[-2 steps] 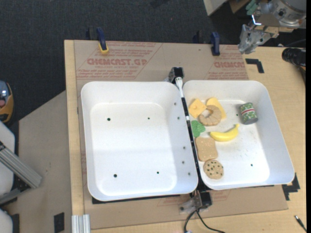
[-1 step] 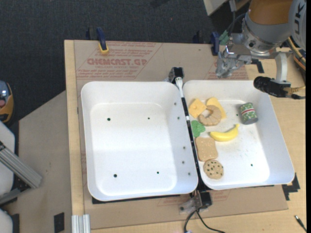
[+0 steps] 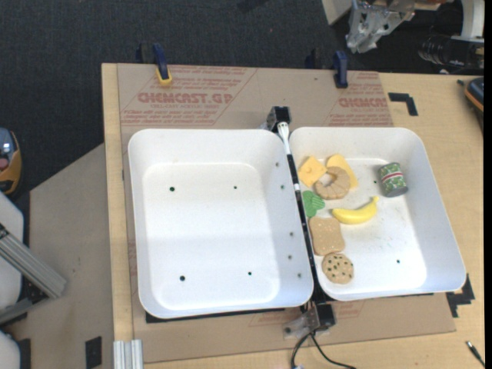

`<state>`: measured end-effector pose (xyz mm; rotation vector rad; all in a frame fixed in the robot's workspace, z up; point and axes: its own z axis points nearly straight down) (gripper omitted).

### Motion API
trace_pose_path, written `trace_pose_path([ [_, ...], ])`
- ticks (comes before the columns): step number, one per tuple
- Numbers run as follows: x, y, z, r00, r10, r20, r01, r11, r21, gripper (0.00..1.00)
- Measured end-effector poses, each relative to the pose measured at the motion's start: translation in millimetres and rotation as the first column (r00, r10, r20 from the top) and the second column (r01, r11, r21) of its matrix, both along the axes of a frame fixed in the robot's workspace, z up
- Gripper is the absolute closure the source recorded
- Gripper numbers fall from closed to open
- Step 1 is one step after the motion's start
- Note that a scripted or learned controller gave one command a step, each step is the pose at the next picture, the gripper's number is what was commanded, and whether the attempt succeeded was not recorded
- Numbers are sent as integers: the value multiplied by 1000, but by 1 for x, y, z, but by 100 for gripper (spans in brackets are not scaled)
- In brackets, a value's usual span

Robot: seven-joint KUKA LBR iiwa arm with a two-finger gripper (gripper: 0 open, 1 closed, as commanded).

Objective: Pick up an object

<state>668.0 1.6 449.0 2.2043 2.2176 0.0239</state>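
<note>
Camera view: the gripper [image 3: 367, 31] hangs high at the top right, well apart from both bins and over the bench's far edge; whether it is released or clenched I cannot tell at this size.

The pickable things all lie in the right bin [image 3: 430, 206], mostly crowded against its left wall. The can [image 3: 391, 180] lies near the far right side, apart from the rest. It looks stiff and light (likely a toy), round enough to roll, so a grip across its body should serve best. The banana [image 3: 355, 214] lies near the middle, curved and smooth, probably hard plastic; taking it across the middle of the curve seems safest.

The rest are flat and thin, hard to get fingers under: a cookie [image 3: 337, 267] at the near side, toast [image 3: 327, 236] just above it, a green piece [image 3: 313, 204] touching the left wall, and a yellow and tan cluster [image 3: 329, 174] overlapping at the far side.

The left bin [image 3: 154, 206] sits beside it, their walls meeting at the centre clamp [image 3: 279, 118]. That wall would crowd any grasp on the leftmost pieces; the can stands freest.
</note>
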Motion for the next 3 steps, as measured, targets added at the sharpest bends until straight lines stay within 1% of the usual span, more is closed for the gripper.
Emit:
trace_pose_path([
  [1,-41,33,-92,999,-3,-32,3,1000,0,100],
  [2,-26,-11,-43,1000,-10,-14,9,1000,-2,100],
  [3,-19,-50,-33,1000,-10,-16,10,1000,-3,100],
])
